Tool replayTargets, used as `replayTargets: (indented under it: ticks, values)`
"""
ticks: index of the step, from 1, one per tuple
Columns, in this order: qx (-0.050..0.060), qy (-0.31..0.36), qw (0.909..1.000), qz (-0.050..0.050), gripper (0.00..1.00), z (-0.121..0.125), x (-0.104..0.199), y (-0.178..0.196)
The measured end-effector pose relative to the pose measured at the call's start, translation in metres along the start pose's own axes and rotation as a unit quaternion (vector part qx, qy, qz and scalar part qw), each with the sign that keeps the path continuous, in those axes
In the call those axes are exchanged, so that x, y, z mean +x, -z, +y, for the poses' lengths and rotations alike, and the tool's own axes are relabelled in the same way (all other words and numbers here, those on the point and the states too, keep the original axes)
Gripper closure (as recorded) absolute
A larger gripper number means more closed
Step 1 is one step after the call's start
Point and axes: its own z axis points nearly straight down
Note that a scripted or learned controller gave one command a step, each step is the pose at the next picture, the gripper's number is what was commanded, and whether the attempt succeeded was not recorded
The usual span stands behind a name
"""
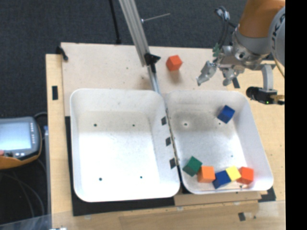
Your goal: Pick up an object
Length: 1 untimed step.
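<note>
Grey arm's gripper (218, 75) hovers above right bin's (256, 128) far rim, fingers spread, holding nothing. Approach step, likely. Next: descend onto blue cube (226, 113), close.

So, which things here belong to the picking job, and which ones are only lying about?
Belong to the job:
- two-finger gripper
- lone blue cube
- green cube
- orange cube
- second blue cube
- yellow cube
- red-orange cube
- right white bin

Lying about:
- orange cube on the bench
- left white bin
- grey handheld screen
</note>
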Motion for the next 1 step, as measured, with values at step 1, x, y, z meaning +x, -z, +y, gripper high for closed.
replayTargets:
  ticks: [1]
  values:
    - [0.001, -0.006, 1.0, -0.001, 0.0, -0.0351, -0.0596, -0.0166]
